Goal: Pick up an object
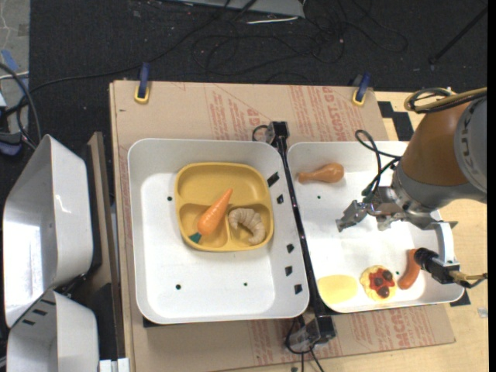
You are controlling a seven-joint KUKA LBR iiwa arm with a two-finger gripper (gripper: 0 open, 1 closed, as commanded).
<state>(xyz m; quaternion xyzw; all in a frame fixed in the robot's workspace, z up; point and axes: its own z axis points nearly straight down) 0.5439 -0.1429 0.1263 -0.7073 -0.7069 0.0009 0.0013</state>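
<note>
Camera view: the arm [446, 153] reaches in from the right over the right bin [310, 231]. The gripper [350, 218] hangs above the bare middle of that bin, pointing left; nothing shows between its fingers, and whether the jaws stand wide or narrow I cannot tell at this angle.

Right bin contents: a chicken drumstick [322, 174] near the far wall, well apart from the gripper; a pale yellow disc [338, 287], a small pizza piece [379, 281] and a sausage [408, 270] along the near edge.

Left bin [155, 231]: a yellow divided plate [186, 184] with a carrot [215, 211] in one compartment and a shrimp [248, 223] in the compartment beside it.

Step in hand, as judged: approach — no object chosen or grasped yet, task at its start. No one object is named; any will do. Nearest candidates appear to be the drumstick and the items along the near edge.

Next move calls for: centring over one item, aligning the fingers across its narrow axis, then descending. The flat disc looks hard to grip — the drumstick or sausage look the better bets.
</note>
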